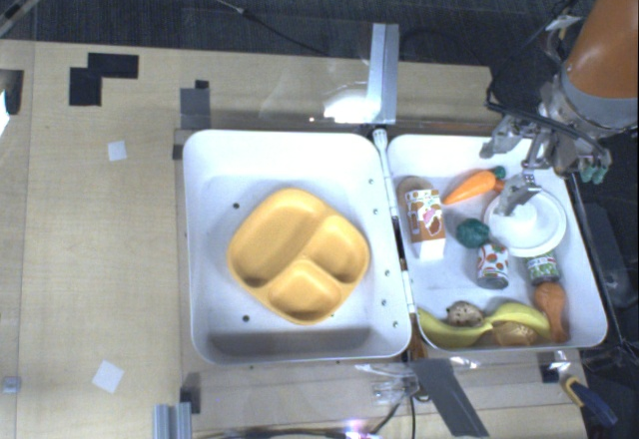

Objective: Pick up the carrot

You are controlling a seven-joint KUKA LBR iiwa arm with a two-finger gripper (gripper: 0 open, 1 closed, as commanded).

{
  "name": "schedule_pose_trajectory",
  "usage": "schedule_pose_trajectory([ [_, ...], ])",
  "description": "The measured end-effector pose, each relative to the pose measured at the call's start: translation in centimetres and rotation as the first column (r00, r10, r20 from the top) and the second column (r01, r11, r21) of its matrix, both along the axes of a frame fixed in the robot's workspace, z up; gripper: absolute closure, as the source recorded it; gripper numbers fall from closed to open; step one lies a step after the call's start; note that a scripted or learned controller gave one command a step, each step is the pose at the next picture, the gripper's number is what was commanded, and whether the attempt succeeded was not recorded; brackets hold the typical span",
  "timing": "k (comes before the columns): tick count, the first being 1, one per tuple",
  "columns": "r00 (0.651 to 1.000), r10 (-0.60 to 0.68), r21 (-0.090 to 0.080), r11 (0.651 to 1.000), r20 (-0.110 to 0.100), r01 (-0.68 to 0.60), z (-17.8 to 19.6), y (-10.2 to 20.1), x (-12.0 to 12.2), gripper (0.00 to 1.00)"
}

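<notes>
On the pale wooden tabletop (pixel 90 257), the left white bin (pixel 205 227) holds a yellow plastic divided plate (pixel 298 254). In the right white bin (pixel 589 312), the orange toy carrot with a green tip (pixel 473 187) lies near the back wall, untouched, beside a small juice carton (pixel 425 219). The end effector (pixel 529 163) hangs just right of the carrot, its grip impossible to tell. This looks like the approach step; next it must shift left over the carrot and descend.

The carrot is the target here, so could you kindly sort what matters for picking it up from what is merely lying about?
For the job:
carrot
gripper

Lying about:
yellow divided plate
banana
white bowl
small carton
small can
</notes>
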State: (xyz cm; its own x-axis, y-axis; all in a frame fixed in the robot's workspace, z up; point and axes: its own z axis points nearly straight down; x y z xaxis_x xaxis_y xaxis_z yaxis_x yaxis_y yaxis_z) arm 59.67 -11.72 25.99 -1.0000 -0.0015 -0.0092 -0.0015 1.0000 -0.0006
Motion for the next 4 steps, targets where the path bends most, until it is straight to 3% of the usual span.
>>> schedule_pose_trajectory([
  [1,0.992,0.125,0.002,0.992,-0.006,-0.125,-9.0,-0.3,4.9,0.0],
  [2,0.976,0.219,-0.001,0.976,-0.003,-0.219,-16.9,2.0,7.3,0.0],
  [3,0.975,0.222,-0.009,0.975,0.019,-0.221,-15.3,2.0,7.9,1.0],
  [4,0.985,0.171,-0.004,0.985,0.008,-0.171,-10.6,-0.2,7.6,1.0],
])
